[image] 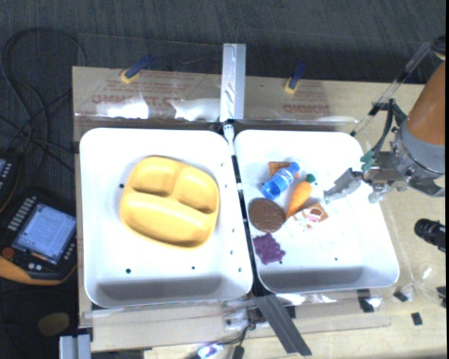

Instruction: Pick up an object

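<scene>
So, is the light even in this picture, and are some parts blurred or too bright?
In the camera view, light is soft and fairly even; the white bins look bright, nearly washed out; a grey shadow lies along the left bin's near wall; the small toys such as the carrot are slightly soft; the pincer looks a bit blurred.

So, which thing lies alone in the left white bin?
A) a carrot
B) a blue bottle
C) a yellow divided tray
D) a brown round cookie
C: the yellow divided tray is the one thing in the left bin, while the carrot, the blue bottle and the brown round cookie lie together in the right bin.
</scene>
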You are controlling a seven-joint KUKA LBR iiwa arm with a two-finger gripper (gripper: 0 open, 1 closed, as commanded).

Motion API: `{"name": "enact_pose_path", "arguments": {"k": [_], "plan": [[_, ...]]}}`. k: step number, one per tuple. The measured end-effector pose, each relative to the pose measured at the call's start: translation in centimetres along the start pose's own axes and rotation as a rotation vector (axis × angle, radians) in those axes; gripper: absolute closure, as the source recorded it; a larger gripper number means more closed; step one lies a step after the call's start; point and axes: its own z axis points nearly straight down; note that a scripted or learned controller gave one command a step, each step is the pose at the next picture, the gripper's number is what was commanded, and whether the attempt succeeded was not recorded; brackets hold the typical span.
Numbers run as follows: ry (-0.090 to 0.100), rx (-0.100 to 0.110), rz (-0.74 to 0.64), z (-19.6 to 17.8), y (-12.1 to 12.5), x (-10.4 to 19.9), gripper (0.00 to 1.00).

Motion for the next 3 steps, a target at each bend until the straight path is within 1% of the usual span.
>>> {"name": "enact_pose_path", "arguments": {"k": [1, 2, 3], "plan": [[0.001, 0.001, 0.188, 6.7, 6.5, -1.4, 0.0], [-0.002, -0.012, 0.292, 18.2, 9.6, 4.1, 0.0], [-0.004, 0.0, 0.477, 8.9, 12.9, 5.2, 0.0]]}}
